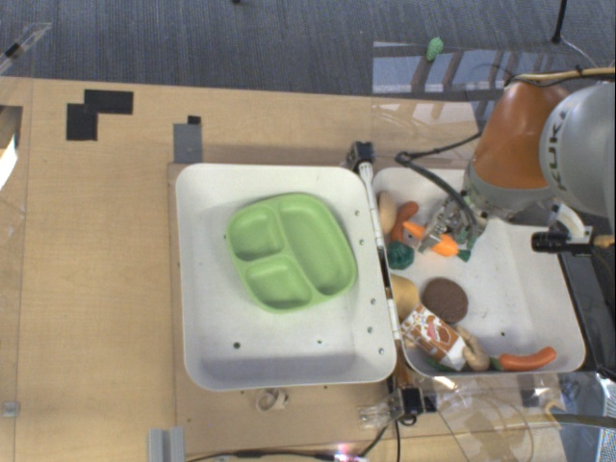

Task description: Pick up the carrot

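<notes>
The carrot (444, 247) lies in the right bin (539, 296) near its upper left. It shows as an orange piece with a dark green end towards the right. My gripper (449, 227) hangs right over it, at its upper edge, and covers part of it. A second small orange piece (413, 229) with a green lump (399, 255) below it lies just left of the gripper. Whether the carrot sits inside the gripper is hidden by the gripper body.
Around the carrot lie a tan and a reddish item (397, 210), a brown disc (446, 299), a yellowish lump (404, 291), a snack packet (435, 336) and a red sausage (526, 359). A green divided plate (289, 250) sits in the left bin (212, 354).
</notes>
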Available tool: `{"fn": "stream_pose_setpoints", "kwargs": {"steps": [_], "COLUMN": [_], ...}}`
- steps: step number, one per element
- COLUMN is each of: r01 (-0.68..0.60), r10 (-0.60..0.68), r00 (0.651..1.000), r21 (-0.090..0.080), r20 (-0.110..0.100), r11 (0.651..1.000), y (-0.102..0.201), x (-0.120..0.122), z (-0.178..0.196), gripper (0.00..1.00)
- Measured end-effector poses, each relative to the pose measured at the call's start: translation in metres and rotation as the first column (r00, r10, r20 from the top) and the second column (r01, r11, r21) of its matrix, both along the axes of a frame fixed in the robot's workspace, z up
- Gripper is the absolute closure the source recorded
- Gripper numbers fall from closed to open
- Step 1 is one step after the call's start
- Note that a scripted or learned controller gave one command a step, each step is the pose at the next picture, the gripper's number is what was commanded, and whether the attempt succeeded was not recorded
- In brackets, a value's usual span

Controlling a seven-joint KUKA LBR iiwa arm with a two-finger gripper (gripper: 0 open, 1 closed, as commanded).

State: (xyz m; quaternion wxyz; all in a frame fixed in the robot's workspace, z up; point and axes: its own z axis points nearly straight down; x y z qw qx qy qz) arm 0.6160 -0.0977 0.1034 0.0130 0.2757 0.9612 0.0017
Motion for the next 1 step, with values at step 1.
{"fn": "stream_pose_setpoints", "kwargs": {"steps": [1], "r01": [0.285], "r10": [-0.285], "r00": [0.958], "r21": [0.008], "r20": [-0.013], "r11": [0.958], "y": [0.0452], "x": [-0.027], "z": [0.0847], "gripper": [1.0]}}
